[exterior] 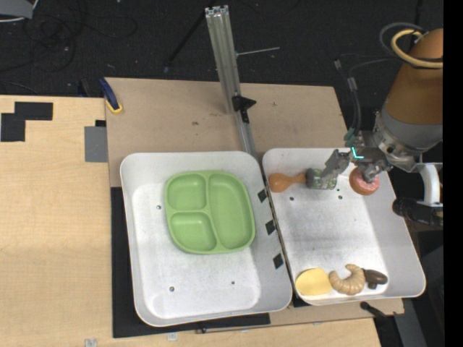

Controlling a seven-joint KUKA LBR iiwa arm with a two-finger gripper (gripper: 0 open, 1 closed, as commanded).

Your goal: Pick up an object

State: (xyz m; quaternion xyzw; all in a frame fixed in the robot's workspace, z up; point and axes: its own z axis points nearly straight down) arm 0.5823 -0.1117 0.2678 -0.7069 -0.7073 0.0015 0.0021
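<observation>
- Looking down, I see a green divided plate (pixel 210 212) in the left bin (pixel 145 295).
- The right bin (pixel 391 248) holds an orange-headed tool with a grey handle (pixel 298 180) at 12 o'clock, a pink object (pixel 364 183) at 1 o'clock, and a yellow disc (pixel 314 282), tan croissant shape (pixel 348 280) and brown piece (pixel 376 277) at 6 o'clock.
- The gripper (pixel 346 163) hangs over the handle; whether its fingers grip, I cannot tell.
- Brown board (pixel 173 114) and pale wooden bench (pixel 51 230) lie beneath.

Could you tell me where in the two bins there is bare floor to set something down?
The right bin has open floor across its middle, between the orange item and gripper at the far edge and the yellow piece and croissant at the near edge. In the left bin, a strip lies bare nearer than the green tray.
</observation>
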